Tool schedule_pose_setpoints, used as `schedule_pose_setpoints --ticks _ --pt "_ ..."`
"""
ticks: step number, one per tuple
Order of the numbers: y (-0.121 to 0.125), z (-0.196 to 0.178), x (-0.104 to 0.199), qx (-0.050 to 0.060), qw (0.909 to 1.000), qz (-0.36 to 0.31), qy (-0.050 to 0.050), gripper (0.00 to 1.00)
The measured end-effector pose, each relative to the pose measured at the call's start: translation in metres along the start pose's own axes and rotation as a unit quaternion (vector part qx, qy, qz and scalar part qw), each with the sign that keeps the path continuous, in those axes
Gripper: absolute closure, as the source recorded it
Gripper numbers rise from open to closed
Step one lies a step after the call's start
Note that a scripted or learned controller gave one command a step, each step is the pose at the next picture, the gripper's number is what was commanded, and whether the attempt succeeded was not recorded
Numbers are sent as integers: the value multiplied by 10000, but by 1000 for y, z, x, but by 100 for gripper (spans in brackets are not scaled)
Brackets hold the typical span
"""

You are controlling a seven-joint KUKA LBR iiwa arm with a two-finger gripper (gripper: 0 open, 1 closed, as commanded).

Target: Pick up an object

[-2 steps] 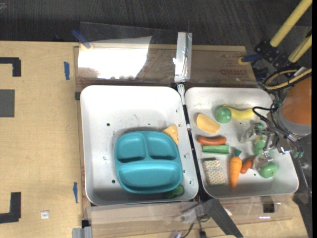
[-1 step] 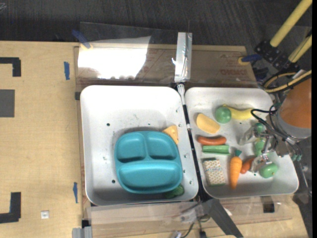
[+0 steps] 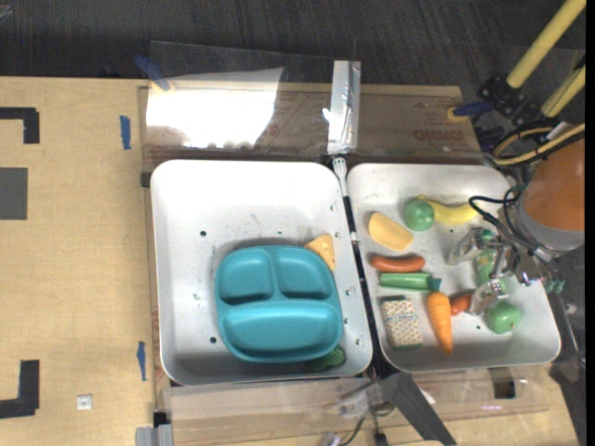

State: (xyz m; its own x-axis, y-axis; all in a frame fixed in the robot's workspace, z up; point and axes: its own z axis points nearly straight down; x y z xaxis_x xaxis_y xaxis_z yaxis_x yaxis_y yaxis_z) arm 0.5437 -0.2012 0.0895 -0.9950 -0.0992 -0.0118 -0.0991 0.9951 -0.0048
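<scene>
My gripper [image 3: 489, 269] hangs low in the right part of the right bin [image 3: 539, 347], under the arm's orange band [image 3: 561, 193]. A green round fruit [image 3: 503, 317] lies just below it, with a small red piece [image 3: 460, 302] to its left. Further left lie an orange carrot [image 3: 440, 321], a speckled cracker block [image 3: 403, 322], a green bean pod [image 3: 406, 281] and a red sausage [image 3: 397, 263]. A yellow-orange wedge [image 3: 390, 231], a green ball [image 3: 418, 215] and a yellow banana [image 3: 454, 214] sit toward the back. Nothing shows held in the gripper.
The left bin [image 3: 186, 193] holds a teal divided plate [image 3: 277, 302], a yellow-orange piece [image 3: 322, 247] at the plate's back right corner and a green thing [image 3: 329, 360] peeking from under its front edge. Black cables [image 3: 507, 207] trail behind the wrist.
</scene>
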Motion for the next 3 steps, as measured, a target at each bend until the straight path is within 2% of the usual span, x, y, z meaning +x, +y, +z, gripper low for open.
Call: schedule_pose_setpoints --ticks 1,2,3 --pt "0 -14 -5 26 10000 -5 -79 100" --pt "70 -2 29 -4 9974 714 -17 100" --pt "70 -1 30 -4 9974 714 -11 0"
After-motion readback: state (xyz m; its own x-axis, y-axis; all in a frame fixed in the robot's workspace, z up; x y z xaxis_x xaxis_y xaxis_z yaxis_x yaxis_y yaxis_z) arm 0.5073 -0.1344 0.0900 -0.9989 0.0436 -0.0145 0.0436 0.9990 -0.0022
